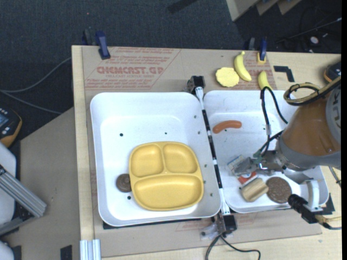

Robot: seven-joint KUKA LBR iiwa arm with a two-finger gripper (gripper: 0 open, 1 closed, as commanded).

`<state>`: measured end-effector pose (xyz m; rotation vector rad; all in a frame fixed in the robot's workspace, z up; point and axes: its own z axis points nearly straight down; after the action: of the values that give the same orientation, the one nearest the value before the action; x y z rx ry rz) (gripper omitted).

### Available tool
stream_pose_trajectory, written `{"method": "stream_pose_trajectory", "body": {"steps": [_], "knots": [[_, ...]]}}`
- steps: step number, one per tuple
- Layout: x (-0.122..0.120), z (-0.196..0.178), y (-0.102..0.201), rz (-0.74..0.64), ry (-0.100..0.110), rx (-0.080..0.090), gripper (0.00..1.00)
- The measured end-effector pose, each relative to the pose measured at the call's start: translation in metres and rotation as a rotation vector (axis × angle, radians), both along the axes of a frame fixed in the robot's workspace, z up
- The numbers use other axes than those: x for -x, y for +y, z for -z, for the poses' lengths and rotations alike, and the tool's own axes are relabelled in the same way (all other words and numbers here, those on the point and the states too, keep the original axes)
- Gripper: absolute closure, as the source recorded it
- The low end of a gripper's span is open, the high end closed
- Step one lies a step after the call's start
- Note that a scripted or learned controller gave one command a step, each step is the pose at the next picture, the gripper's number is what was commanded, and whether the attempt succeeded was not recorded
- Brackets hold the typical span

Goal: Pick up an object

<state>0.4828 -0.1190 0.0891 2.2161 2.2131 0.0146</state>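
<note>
My gripper (242, 165) is low in the right bin (238, 104), near its front left part. It hangs over a small red item (250, 174) that is mostly hidden beneath it. Just in front of it lie a tan bread roll (253, 189) and a round brown patty (278, 189), side by side. An orange sausage (226, 126) rests farther back in the same bin. The grey arm with its orange band (312, 131) reaches in from the right and covers the bin's right side.
The left bin (108, 123) holds a yellow divided plate (165, 175) with a brown cookie (123, 182) at its left. Two bananas (242, 67) (263, 79) and a yellow slice (227, 77) lie on the bench behind the right bin. A black cable (267, 112) loops over the right bin.
</note>
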Motion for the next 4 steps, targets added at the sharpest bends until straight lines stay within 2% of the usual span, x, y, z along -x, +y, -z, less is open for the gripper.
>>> {"method": "stream_pose_trajectory", "body": {"steps": [1, 2, 3, 4], "knots": [[-0.019, 0.002, 0.024, -0.002, 0.007, 0.004, 0.00], [-0.021, -0.010, 0.024, 0.000, 0.001, 0.003, 1.00], [-0.038, -0.089, -0.061, -0.001, 0.011, 0.003, 1.00], [-0.038, -0.087, -0.060, -0.001, 0.013, 0.001, 0.00]]}}
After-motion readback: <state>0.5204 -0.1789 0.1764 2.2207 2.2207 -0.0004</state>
